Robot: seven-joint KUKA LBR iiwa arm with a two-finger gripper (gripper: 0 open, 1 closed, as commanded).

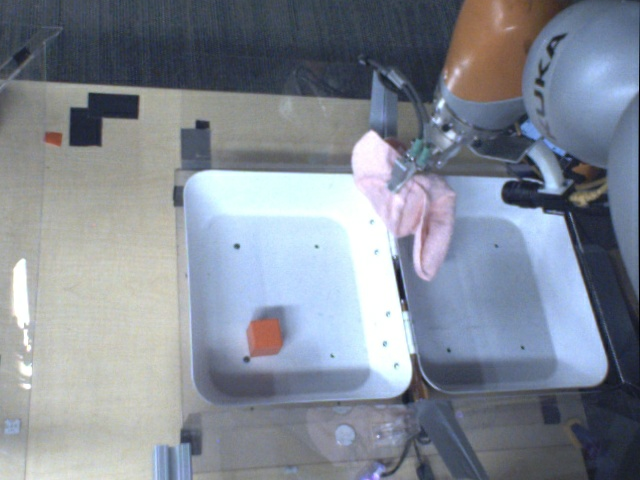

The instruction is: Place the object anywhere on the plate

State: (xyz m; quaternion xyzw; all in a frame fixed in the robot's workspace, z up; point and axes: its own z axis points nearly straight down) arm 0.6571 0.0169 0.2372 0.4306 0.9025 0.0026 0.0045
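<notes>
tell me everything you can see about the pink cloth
The pink cloth looks like soft, limp fabric, pale pink and crumpled. It hangs in folds from the gripper, whose fingers pinch its upper part, so it is lifted rather than lying flat. One longer flap droops downward. It hangs over the divide between the two white bins, mostly above the right bin near that bin's far left corner. Whether its lowest tip touches the bin floor cannot be told.

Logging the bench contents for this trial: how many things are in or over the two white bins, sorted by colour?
Pink: 1, a cloth hanging from the gripper over the divide between the bins
Orange: 1, a small block in the left bin
Total: 2
</notes>
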